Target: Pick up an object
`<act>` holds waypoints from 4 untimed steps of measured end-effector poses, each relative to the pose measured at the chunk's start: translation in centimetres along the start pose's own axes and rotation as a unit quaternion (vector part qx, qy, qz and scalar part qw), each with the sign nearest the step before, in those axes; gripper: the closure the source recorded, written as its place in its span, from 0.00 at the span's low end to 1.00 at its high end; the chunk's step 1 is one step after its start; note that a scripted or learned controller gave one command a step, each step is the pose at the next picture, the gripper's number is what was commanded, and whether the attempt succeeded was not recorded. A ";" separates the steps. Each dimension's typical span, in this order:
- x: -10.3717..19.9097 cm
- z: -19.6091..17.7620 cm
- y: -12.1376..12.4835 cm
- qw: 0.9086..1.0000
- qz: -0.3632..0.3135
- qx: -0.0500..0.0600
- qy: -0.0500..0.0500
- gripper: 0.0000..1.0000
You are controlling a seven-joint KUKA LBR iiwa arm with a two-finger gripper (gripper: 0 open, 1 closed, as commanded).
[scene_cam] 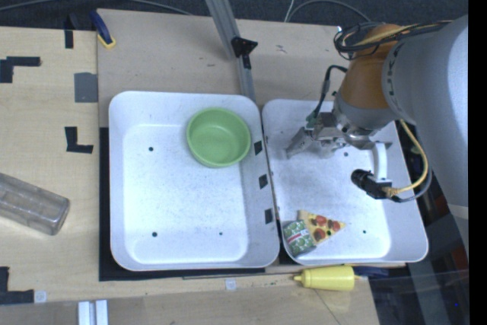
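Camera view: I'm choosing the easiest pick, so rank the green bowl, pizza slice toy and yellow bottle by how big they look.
1. green bowl, clearly largest.
2. yellow bottle and pizza slice toy look about alike, so I won't rank them.

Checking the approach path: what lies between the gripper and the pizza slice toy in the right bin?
Bare speckled floor of the right bin separates the gripper from the pizza slice toy, in the camera view.

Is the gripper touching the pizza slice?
Apart. The camera view shows the gripper near the right bin's far end and the pizza slice near its front, bare floor between.
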State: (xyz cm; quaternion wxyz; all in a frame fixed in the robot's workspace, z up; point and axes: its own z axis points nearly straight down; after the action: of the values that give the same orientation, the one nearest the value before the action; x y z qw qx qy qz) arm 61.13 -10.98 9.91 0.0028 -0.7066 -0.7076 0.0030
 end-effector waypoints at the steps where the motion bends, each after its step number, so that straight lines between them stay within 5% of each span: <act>1: 0.1 -1.4 0.2 1.000 -0.001 -0.003 0.000 1.00; 4: -0.4 -14.4 -1.1 1.000 0.000 -0.005 0.000 1.00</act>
State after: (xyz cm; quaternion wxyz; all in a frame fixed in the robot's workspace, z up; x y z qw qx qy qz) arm 60.19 -11.35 24.34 -0.0010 -0.7066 -0.7076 -0.0009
